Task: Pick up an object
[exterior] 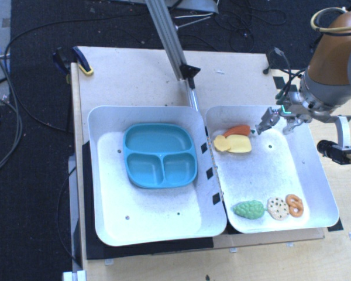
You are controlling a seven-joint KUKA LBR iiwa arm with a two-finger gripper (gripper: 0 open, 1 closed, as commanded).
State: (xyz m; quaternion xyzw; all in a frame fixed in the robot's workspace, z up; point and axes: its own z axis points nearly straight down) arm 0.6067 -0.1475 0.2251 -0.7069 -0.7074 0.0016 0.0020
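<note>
My gripper (277, 123) hangs over the far part of the right bin (316, 174), its two fingers spread apart with nothing between them. Just left of it lie a red-orange piece (238, 131) and a yellow piece (234, 144), touching each other near the bin's far left corner. Along the near edge of the same bin sit a green bumpy item (248, 209), a speckled cookie (277, 208) and a pretzel (295, 204).
The left bin (105, 215) holds a blue divided plate (161, 155). A grey metal pole (167, 28) slants down from the top to the gap between the bins. The arm's orange band (333, 45) fills the upper right.
</note>
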